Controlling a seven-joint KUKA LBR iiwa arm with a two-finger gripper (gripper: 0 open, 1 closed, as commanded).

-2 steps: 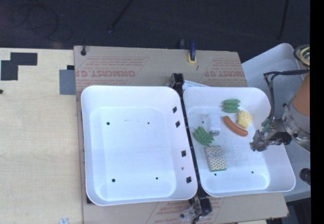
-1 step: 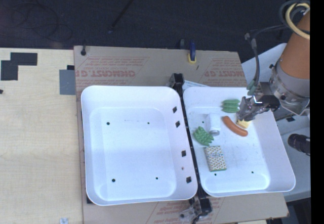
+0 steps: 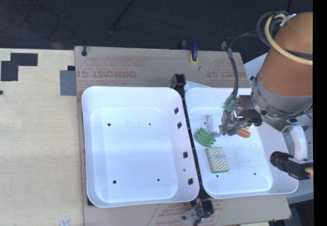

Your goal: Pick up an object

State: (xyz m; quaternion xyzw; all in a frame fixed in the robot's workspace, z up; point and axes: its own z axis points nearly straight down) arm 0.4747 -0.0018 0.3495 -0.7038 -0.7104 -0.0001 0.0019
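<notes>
Pickup remained undone: my tool hung over the right bin, grip state indiscernible; green toy still lay there.

The arm is cut off by the picture's right edge, so its upper links cannot be followed. Its bulk hides the far right corner of the right bin. In that bin, the gripper is a small metallic blur, and how its tips stand cannot be told. An orange object just beside the gripper is half covered by it; its shape is unclear. The patterned block near the gripper bears markings too small to read.
</notes>
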